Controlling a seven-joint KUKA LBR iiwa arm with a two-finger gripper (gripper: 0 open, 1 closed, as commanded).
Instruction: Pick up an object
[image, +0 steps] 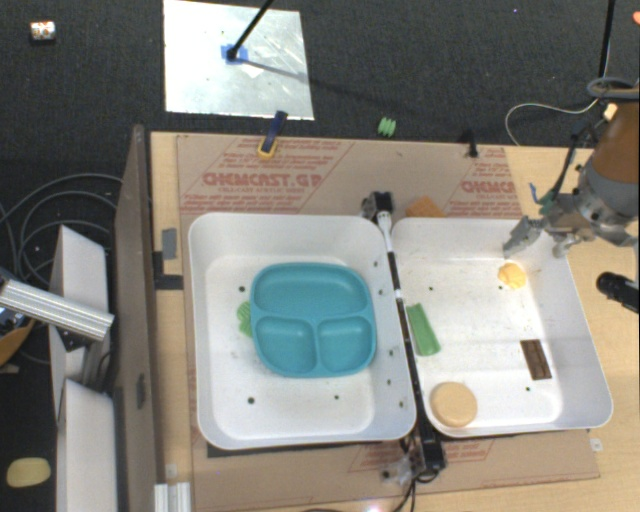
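My gripper hangs over the far right corner of the right bin, open, with nothing between its fingers. A small yellow-orange lump lies on the bin floor just in front of it and a little to the left, apart from the fingertips. Also in this bin are a green strip near the left wall, a tan round disc at the near left corner, and a small brown block. The left bin holds a teal divided plate, and a green piece peeks out from under the plate's left edge.
A black divider rail runs between the two bins. Beyond the bins lies brown cardboard carrying a yellow-blue clip and a green clip. Cables and a white box sit to the left.
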